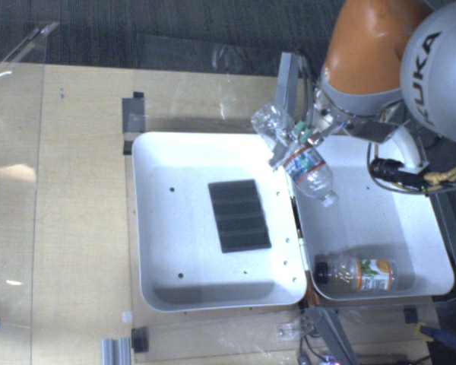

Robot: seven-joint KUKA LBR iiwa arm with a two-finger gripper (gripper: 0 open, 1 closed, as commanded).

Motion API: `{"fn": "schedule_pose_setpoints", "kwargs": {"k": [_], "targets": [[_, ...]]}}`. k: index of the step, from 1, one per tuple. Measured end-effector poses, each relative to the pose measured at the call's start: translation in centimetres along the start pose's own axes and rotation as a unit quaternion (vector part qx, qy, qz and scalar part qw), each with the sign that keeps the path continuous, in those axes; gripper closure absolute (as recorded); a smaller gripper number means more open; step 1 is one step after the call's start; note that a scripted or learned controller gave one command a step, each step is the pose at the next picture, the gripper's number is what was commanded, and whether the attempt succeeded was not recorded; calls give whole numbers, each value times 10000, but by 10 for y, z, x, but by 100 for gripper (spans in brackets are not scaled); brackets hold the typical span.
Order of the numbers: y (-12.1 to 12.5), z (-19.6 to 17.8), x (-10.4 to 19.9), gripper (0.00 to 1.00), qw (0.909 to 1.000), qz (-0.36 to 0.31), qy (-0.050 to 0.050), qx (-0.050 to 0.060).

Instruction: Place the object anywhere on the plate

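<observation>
Clear plastic water bottle (295,152) pinched in gripper (298,139) above the rim between bins, black plate (239,215) mid left bin (156,226) with open floor around, amber bottle (357,274) along right bin's (410,226) near edge.

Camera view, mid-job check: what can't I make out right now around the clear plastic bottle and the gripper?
- Gripper: its fingertips are hidden behind the clear plastic bottle and under the orange wrist band.
- Bottle height: one slanted view; lifted or touching the bin wall cannot be told.
- Dark ribbed rectangular plate in the left white bin: its material is unclear.
- Second bottle with orange-green label: print too small.
</observation>
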State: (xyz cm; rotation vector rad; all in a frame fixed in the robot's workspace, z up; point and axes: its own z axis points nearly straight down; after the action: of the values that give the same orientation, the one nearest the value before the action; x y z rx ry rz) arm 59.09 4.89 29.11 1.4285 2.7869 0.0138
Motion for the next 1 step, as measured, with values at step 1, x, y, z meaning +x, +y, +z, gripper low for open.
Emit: {"fn": "schedule_pose_setpoints", "kwargs": {"k": [1], "targets": [[-29, -61, 25, 100, 9999, 150, 5, 23]]}}
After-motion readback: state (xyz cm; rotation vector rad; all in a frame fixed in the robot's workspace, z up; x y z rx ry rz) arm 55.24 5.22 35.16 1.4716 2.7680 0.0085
